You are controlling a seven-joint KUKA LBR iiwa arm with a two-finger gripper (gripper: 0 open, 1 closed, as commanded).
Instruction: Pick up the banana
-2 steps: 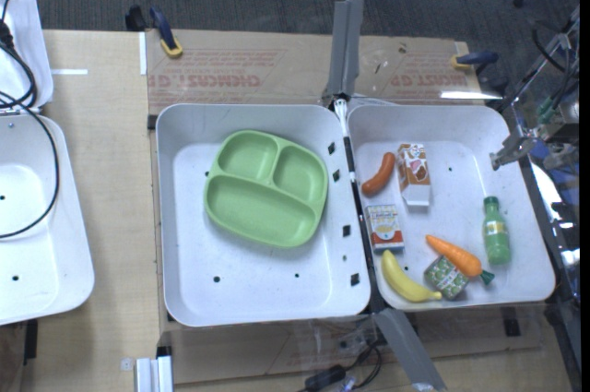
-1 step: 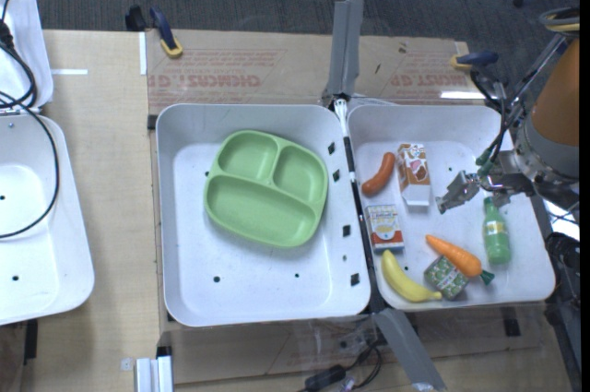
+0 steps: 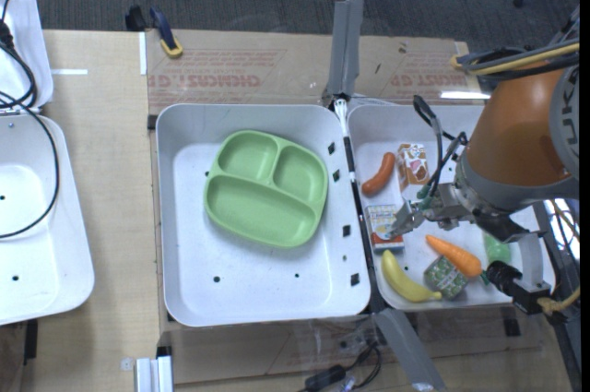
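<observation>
The yellow banana (image 3: 404, 280) lies curved at the front left of the right bin (image 3: 361, 118), close to the front wall. My gripper (image 3: 417, 213) hangs over the middle of that bin, a short way behind the banana and apart from it. It is just right of a small red and white box (image 3: 383, 225). Nothing can be seen held in it.
A green divided plate (image 3: 267, 188) lies in the left bin (image 3: 175, 224). The right bin also holds a red sausage (image 3: 378, 173), a small carton (image 3: 413, 165), an orange carrot (image 3: 454, 255), a dark green packet (image 3: 444, 278) touching the banana's tip, and a green item (image 3: 498, 249).
</observation>
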